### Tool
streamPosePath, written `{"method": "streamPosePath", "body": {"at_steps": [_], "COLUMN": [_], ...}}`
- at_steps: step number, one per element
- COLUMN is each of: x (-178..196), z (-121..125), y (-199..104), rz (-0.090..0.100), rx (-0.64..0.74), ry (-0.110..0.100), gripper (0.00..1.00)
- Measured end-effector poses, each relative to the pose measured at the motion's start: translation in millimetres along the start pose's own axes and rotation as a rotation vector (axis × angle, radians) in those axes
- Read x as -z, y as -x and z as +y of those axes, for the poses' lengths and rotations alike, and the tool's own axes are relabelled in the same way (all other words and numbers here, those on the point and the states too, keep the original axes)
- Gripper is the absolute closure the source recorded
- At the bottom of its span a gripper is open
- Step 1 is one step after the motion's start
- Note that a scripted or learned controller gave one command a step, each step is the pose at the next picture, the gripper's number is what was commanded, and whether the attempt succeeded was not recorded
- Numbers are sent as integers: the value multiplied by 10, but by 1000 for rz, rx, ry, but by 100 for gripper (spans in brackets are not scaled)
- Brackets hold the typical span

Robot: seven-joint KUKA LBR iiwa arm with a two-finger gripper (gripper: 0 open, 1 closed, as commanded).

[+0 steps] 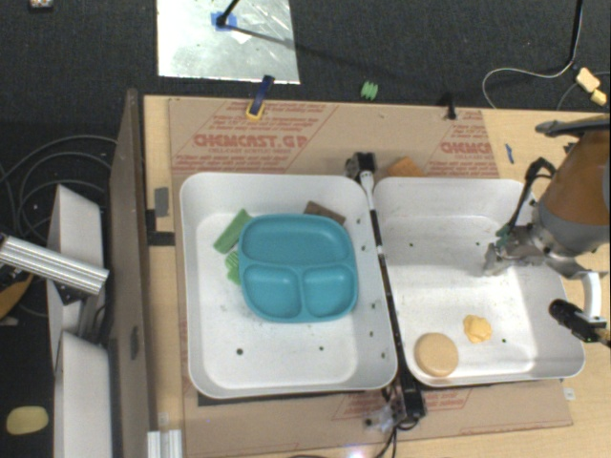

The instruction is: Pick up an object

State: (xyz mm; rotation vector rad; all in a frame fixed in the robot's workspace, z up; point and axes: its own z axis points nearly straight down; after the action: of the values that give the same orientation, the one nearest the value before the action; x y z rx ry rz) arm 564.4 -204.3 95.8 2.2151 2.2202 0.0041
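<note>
1. The left bin (205, 351) carries a blue divided tray (296, 267) near its middle, its long axis running from the bin's left edge toward its right edge, the 2 small compartments toward the near edge. It lies on top of green pieces (230, 232) at its left and a dark brown piece (326, 212) at its far-right corner — probably just a loose heap, not a deliberate stack.

2. The right bin (449, 198) holds 2 loose things near its near edge: a round tan disc (437, 354) in the near-left corner, partly over the rim, and a small yellow lump (477, 328) just beside it, apart. Neither has a clear long axis, so approach angle should matter little. The lump looks the likelier pick, judged by nearness.

3. The gripper (500, 254) sits low by the right bin's right edge, pointing inward, well apart from both things. Nothing is seen between its fingers; whether they are open or closed cannot be told.
</note>
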Motion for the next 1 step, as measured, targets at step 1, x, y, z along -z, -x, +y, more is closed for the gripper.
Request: {"method": "streamPosePath", "body": {"at_steps": [1], "x": [996], "z": [540], "y": [26], "rz": [-4], "rx": [4], "ry": [10], "gripper": [100]}}
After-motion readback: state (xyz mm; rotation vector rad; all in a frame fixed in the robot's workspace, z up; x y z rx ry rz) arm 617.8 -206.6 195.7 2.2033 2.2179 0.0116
